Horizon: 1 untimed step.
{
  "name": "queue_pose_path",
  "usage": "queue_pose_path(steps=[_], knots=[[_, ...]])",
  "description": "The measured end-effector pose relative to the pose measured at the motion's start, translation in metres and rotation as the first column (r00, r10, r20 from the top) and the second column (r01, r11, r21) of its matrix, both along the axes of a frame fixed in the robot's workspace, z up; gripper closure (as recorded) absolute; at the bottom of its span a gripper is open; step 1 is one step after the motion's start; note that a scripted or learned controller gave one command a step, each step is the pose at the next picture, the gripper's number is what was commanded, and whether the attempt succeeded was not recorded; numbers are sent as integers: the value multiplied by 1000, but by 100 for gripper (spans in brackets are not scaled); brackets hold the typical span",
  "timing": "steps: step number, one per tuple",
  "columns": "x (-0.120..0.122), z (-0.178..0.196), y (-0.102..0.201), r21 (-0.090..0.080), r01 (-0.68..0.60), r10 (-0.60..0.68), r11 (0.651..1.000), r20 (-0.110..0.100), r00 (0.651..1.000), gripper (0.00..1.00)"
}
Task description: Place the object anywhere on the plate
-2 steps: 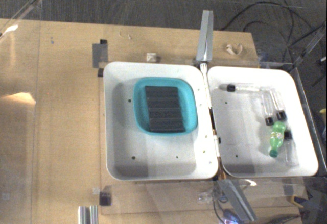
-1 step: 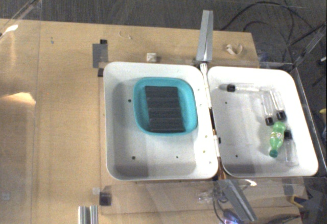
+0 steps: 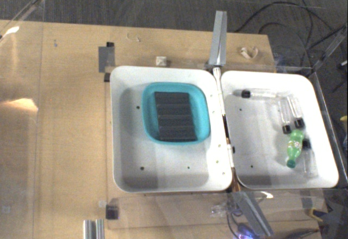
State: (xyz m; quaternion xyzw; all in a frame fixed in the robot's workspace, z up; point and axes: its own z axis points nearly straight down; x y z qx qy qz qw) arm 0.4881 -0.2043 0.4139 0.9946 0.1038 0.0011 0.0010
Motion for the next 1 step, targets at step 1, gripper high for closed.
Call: queue_pose_path(steps=[1], knots=[[0, 21, -1, 0, -2, 2, 1000, 0, 1000, 0]])
